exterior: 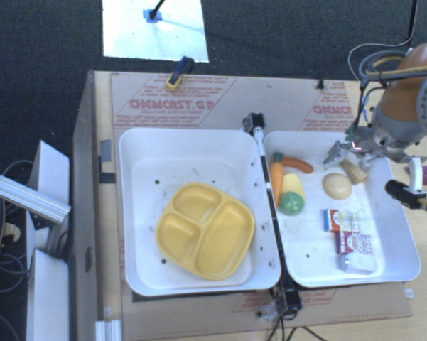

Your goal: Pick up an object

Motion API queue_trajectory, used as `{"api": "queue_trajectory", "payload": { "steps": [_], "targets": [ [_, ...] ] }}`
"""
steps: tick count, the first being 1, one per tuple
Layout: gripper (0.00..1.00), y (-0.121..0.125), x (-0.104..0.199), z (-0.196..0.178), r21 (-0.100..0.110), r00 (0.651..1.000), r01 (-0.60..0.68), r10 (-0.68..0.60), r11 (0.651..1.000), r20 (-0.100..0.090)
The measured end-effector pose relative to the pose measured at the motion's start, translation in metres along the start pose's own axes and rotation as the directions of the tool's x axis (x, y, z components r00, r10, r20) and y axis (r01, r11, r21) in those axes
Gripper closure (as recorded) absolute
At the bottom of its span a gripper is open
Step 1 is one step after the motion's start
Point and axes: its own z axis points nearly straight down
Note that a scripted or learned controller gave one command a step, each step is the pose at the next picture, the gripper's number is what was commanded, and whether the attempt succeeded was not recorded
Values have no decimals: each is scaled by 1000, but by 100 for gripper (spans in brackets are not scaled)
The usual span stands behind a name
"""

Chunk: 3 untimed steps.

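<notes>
— Camera view check: has anything been lifted yet?

— No. The tan block (353,170) lies flat at the back of the right bin (405,258), long axis slanting from upper left to lower right, just behind the beige egg-shaped piece (337,185).

— And the gripper (348,152)?

— Right above the block's upper end, jaws spread, pinching nothing. Closing and lifting are left, I'd judge.

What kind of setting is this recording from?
Most likely a robotics lab bin-picking bench: a robot arm reaches over two white bins, one holding toy food such as a carrot, the other a yellow divided tray, with cables trailing around.
</notes>
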Motion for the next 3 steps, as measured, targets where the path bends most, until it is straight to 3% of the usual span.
{"api": "queue_trajectory", "payload": {
  "steps": [1, 2, 3],
  "targets": [
    [0, -21, 25, 41, 2, 1000, 0, 0, 1000, 0],
    [0, -58, 46, 42, 4, 1000, -2, 2, 1000, -2],
    [0, 16, 78, 39, 2, 1000, 1, -1, 1000, -2]
  ]
}}
